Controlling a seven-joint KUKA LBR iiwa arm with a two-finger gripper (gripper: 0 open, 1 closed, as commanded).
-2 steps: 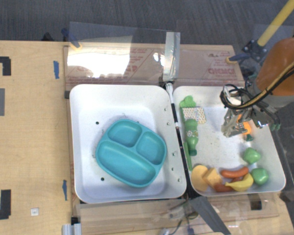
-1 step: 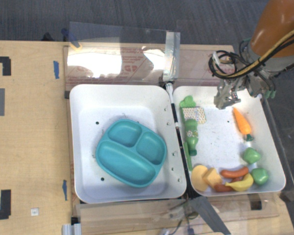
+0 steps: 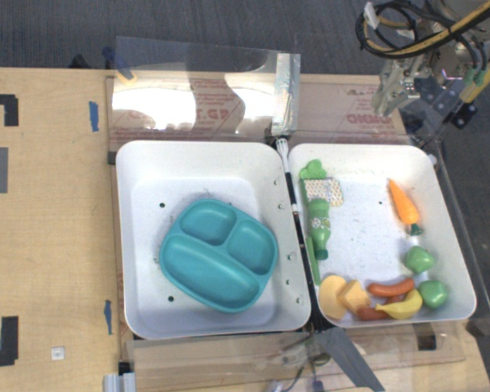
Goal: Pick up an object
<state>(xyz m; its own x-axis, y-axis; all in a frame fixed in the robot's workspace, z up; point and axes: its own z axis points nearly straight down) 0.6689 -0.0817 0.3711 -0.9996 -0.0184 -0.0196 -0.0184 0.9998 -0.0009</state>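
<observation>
My gripper (image 3: 394, 88) hangs above the far edge of the right bin (image 3: 367, 158), high over the bench, with nothing between its metal fingers, which stand a little apart. In the right bin lie a green bottle-shaped toy (image 3: 317, 211) along the left wall, a patterned square (image 3: 323, 191) beside it, an orange carrot (image 3: 404, 203) at the right, and two green round toys (image 3: 419, 260) (image 3: 434, 294). A cluster of a yellow banana (image 3: 402, 305), a red sausage (image 3: 390, 287) and orange pieces (image 3: 343, 296) sits at the near edge.
The left bin (image 3: 139, 170) holds a teal divided plate (image 3: 220, 254). A clear plastic sheet (image 3: 204, 88) stands behind the left bin. Cables (image 3: 400, 27) loop around the wrist at top right. Wooden bench (image 3: 41, 219) lies to the left.
</observation>
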